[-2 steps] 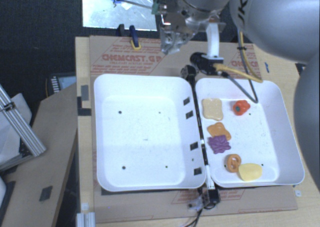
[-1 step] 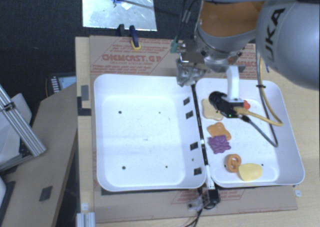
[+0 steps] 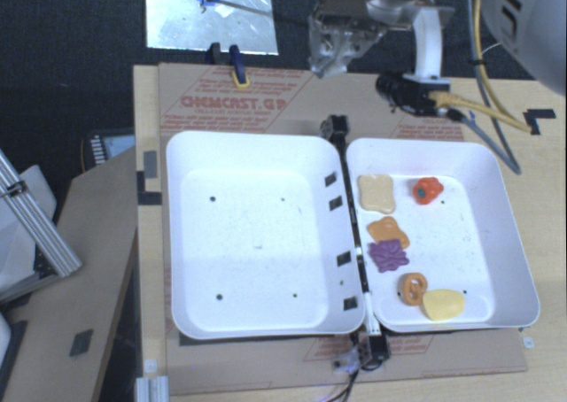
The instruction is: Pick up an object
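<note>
Six small toy foods lie in the right bin (image 3: 496, 214), all on its left half. A pale beige slice (image 3: 376, 193) lies flat at the upper left of the bin, with a red tomato-like piece (image 3: 428, 189) to its right, apart from it. Below the slice lies an orange piece (image 3: 388, 232), touching a purple piece (image 3: 388, 256) under it. Lower still, a brown ring-shaped pretzel (image 3: 413, 289) lies just beside a yellow lump (image 3: 443, 305).
</note>
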Controlling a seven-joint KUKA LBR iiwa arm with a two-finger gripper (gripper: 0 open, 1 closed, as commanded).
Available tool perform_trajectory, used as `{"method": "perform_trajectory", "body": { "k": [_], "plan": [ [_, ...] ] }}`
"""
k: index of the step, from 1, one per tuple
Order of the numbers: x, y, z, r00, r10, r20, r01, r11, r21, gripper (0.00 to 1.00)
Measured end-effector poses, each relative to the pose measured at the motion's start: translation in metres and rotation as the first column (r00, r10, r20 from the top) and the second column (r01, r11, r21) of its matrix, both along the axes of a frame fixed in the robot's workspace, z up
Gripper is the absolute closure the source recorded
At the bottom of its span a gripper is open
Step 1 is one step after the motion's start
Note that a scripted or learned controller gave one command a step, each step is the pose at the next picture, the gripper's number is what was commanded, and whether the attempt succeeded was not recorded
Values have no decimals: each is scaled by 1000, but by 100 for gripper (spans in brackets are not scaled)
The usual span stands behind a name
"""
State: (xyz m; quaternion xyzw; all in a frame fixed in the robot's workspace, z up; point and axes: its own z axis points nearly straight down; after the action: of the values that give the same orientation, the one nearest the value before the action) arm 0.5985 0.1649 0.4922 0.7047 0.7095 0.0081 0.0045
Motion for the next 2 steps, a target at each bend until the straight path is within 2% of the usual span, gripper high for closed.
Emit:
{"method": "perform_trajectory", "body": {
  "k": [1,2],
  "plan": [
    [-49,28,47,1000,1,-11,-1,1000,-1,100],
    [-23,72,43,1000,0,-15,0,1000,-3,100]
  ]
}}
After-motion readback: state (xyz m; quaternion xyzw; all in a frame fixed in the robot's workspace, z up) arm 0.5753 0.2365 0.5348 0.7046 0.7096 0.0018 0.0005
